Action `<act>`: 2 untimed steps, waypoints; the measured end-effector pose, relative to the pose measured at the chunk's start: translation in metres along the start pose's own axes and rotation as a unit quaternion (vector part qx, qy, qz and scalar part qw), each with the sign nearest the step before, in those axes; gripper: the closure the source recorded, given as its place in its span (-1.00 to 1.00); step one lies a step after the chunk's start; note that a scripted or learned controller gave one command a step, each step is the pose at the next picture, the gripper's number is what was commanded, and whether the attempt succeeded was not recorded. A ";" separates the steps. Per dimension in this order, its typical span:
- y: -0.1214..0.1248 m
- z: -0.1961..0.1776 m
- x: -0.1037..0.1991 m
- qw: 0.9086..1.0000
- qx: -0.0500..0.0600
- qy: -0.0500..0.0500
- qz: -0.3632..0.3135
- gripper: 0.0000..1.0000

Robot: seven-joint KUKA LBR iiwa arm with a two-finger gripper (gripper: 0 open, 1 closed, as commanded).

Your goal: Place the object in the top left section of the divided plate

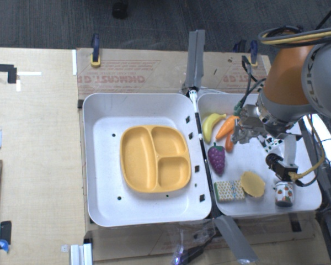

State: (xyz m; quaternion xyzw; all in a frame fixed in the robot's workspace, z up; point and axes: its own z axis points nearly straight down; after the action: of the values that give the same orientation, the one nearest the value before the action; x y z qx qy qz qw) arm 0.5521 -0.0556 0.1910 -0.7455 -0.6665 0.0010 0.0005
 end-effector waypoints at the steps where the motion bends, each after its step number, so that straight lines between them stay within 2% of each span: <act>1: -0.037 0.100 -0.053 0.998 0.000 0.000 -0.057 1.00; 2: 0.108 -0.002 0.002 0.986 -0.002 -0.001 -0.166 1.00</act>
State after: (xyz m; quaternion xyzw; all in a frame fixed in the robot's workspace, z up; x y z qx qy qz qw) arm 0.6593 -0.0653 0.1926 -0.6244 -0.7811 0.0004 -0.0010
